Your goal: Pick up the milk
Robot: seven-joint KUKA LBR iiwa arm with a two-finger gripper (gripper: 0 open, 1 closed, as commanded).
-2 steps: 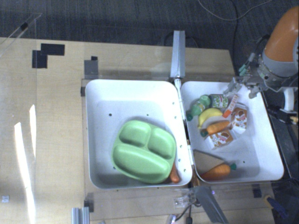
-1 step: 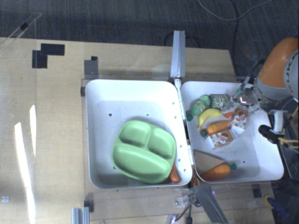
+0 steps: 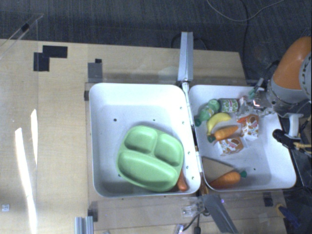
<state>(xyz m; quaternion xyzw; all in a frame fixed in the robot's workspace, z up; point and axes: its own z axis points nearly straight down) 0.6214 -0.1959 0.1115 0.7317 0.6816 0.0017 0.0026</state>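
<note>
So we're seeing the gripper hovering at the right bin's far edge, just above the milk. Can't tell its state.

Green tray; yellow banana; orange carrots; white bins.

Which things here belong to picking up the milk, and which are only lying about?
Job: white printed carton, likely the milk; pincer near it; right bin.
Lying about: banana; carrot beside it; second carrot; green bottle; green divided plate; left bin.
</note>
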